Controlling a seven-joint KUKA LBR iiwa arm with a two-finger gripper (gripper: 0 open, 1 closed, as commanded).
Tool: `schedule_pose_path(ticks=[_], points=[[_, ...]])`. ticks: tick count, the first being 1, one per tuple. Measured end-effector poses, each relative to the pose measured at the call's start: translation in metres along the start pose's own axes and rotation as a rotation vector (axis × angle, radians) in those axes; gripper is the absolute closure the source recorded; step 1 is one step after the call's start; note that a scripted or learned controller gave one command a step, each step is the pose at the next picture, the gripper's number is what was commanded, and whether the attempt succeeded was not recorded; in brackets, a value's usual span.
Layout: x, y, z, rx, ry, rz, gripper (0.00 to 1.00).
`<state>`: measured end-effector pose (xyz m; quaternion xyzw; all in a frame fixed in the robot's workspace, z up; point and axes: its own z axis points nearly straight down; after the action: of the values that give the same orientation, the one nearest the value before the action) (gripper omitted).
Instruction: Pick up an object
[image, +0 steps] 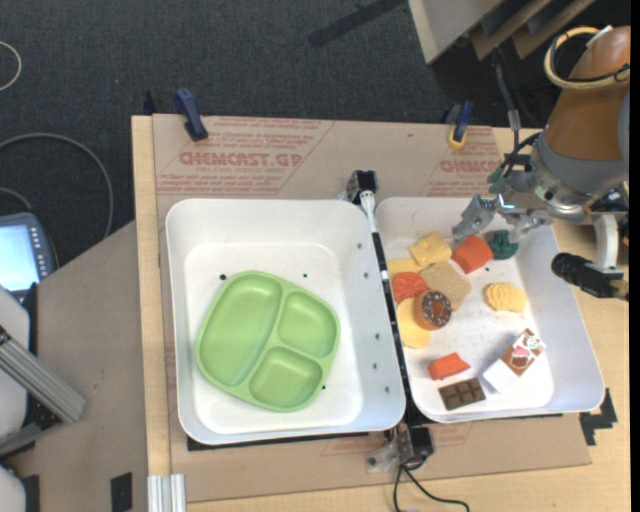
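Observation:
The right bin (570, 340) holds several toy foods. Among them are a red block (472, 254), a yellow wedge (430, 248), a tan slice (446, 282), a chocolate donut (436, 308) and a yellow ridged piece (505, 297). Nearer the front lie an orange block (449, 366), a chocolate bar (462, 394) and a small white carton (522, 353). My gripper (487, 226) hangs over the bin's far right part, just above the red block, beside a green piece (503, 243).
The left bin (190, 250) contains a green divided plate (268, 340). A black clip (362, 185) sits where the two bins meet at the back. Blue clamps (190, 112) hold the cardboard sheet. The arm's grey body (585, 150) fills the upper right.

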<state>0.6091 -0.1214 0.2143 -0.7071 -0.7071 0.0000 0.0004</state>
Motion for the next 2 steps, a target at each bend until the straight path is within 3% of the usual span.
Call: schedule_pose_path(ticks=[1, 2], points=[[-0.010, -0.006, 0.101, 0.011, 0.002, 0.002, 0.00], [0.014, -0.078, 0.132, 0.007, 0.002, 0.002, 0.00]])
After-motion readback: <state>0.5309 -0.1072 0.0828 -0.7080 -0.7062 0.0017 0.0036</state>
